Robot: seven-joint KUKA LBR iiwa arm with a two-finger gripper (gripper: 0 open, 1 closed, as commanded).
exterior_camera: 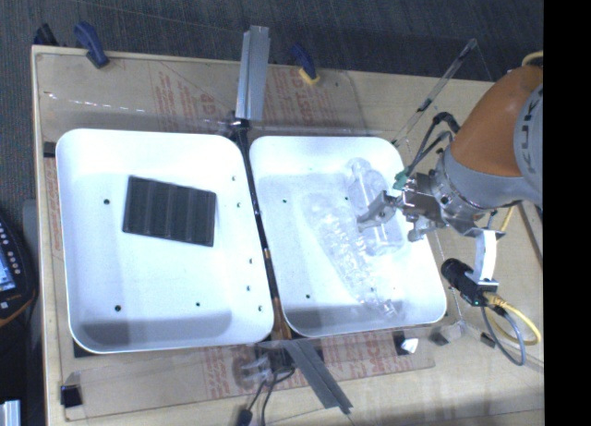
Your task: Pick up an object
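A dark grey ribbed rectangular pad (170, 211) lies flat in the left bin (83, 318), toward its upper left. A clear plastic object (349, 247), hard to make out against the white, lies along the middle of the right bin (305, 318). My gripper (380, 213) reaches in from the right and hovers over or touches the upper part of that clear plastic. Its metal fingers (371, 214) sit right at the plastic, and I cannot make out whether anything is between them.
A metal divider bar (252, 73) runs up from the gap between the bins. Blue clamps (90, 43) sit on the bench's back edge. Cables and a black connector (464, 284) hang by the right bin's outer wall.
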